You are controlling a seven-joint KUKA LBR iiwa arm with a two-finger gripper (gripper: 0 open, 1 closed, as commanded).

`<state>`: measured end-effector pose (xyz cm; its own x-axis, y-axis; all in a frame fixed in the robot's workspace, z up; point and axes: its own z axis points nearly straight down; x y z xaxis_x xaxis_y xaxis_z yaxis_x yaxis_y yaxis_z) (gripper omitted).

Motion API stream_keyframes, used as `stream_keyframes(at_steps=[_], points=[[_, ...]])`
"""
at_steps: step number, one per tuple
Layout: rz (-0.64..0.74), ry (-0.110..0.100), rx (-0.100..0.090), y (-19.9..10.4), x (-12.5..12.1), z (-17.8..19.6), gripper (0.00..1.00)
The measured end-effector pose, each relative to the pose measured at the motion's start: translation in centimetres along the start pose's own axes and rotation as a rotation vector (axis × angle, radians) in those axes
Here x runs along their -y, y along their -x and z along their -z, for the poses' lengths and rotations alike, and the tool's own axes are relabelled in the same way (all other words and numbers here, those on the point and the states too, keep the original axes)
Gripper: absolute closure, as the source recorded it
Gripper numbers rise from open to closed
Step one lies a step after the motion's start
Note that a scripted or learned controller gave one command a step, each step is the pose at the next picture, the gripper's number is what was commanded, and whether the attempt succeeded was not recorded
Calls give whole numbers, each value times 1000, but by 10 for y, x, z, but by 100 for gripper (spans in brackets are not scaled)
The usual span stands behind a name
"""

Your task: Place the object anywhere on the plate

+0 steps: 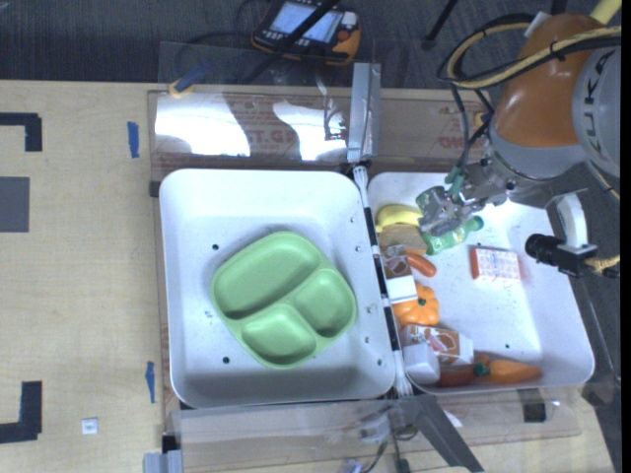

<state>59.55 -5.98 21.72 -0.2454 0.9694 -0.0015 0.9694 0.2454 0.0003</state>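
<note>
Two white bins (177,294) sit side by side on a pale wooden table (69,264), a grey post (362,111) rising behind their shared edge. Beyond the post, a black-and-orange handheld controller (304,28) lies on dark floor.

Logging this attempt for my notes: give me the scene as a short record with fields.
plate: green plate, three compartments, in left bin
plate contents: nothing on it
right bin: toy foods piled along its left side, including banana, carrot, small red-and-white box
hand: over the right bin's upper left, near the banana
task state: not yet done
</note>
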Motion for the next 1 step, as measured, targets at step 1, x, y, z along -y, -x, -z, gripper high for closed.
stream_keyframes(at_steps=[1], points=[[79, -2, -3, -74, 14, -33, 100]])
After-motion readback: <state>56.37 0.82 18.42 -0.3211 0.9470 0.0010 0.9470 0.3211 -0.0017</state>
